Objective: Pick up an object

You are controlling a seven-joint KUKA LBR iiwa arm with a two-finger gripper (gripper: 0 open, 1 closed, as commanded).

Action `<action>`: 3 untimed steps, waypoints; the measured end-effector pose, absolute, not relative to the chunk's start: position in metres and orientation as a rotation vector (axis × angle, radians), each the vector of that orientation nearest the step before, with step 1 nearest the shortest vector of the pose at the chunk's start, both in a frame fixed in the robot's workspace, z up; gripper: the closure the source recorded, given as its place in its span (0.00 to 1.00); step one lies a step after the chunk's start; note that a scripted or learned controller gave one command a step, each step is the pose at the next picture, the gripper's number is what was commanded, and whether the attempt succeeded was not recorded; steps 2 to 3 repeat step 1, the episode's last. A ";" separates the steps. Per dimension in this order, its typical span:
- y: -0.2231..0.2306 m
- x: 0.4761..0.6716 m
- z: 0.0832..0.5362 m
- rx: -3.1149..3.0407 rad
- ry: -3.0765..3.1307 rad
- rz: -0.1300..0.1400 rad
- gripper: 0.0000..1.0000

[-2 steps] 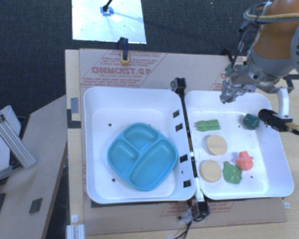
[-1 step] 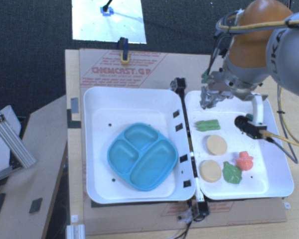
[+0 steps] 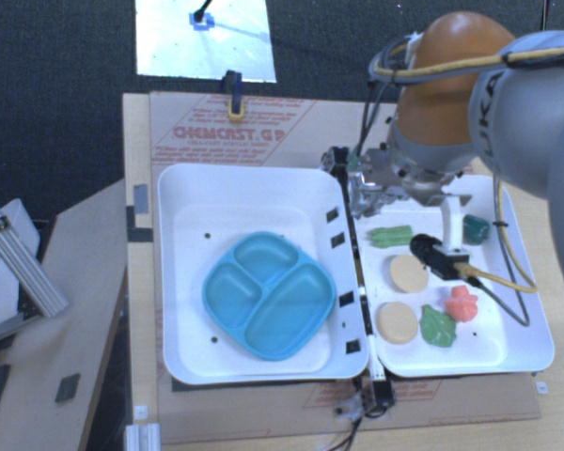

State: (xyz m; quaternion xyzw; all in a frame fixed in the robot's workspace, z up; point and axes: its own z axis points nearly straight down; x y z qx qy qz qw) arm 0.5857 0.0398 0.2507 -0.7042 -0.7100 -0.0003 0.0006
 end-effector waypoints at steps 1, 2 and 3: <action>0.091 0.581 0.232 -2.210 -2.230 -0.001 1.00; 0.091 0.581 0.232 -2.210 -2.230 -0.001 1.00; 0.091 0.581 0.232 -2.210 -2.230 -0.001 1.00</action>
